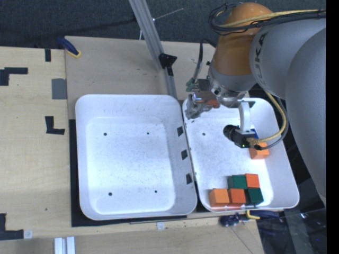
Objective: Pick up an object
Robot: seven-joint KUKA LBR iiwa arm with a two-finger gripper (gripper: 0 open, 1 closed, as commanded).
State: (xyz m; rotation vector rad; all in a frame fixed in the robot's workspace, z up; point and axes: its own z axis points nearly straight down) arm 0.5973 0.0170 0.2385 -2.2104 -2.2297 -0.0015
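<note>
**Claw parked over the right bin's far-left corner**

The claw (197,106) hangs over the far-left corner of the right bin (280,194); honestly can't tell how it's set. That smooth white bin holds little square-faced blocks: an orange block (259,153) alone by the right wall, and an orange-and-green cluster (239,190) packed along the near edge, running left to right. The left bin (85,157) is speckled white plastic.

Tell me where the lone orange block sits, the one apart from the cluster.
The lone orange block lies in the right bin, near its right wall, above the cluster of blocks at the bin's bottom edge.
</note>
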